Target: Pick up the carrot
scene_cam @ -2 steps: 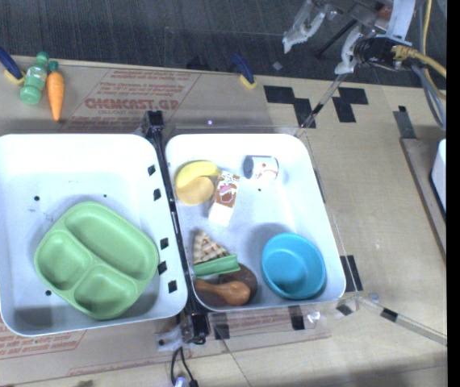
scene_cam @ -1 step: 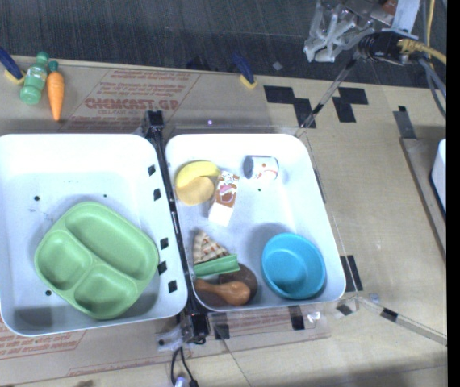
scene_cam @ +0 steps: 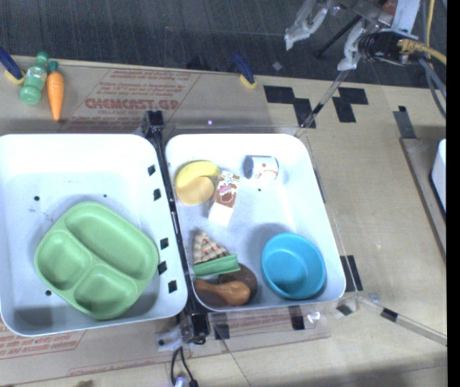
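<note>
Notably, the carrot [scene_cam: 55, 93] lay at the bench's far-left corner (tip pointing nearward), well apart from the spread, empty gripper [scene_cam: 324, 40] far right.

The carrot [scene_cam: 55, 93] lies on the bench [scene_cam: 375, 168], behind the left bin [scene_cam: 4, 216].

The carrot [scene_cam: 55, 93] lies on the far left tabletop [scene_cam: 375, 176], outside both bins, open above and on its right; a green bottle [scene_cam: 34, 79] touches its left side. In the left bin [scene_cam: 4, 216], a green divided plate [scene_cam: 94, 258] leaves bare floor along the far wall. The right bin [scene_cam: 315, 184] is crowded along its near and left sides; its far right corner is bare.
</note>
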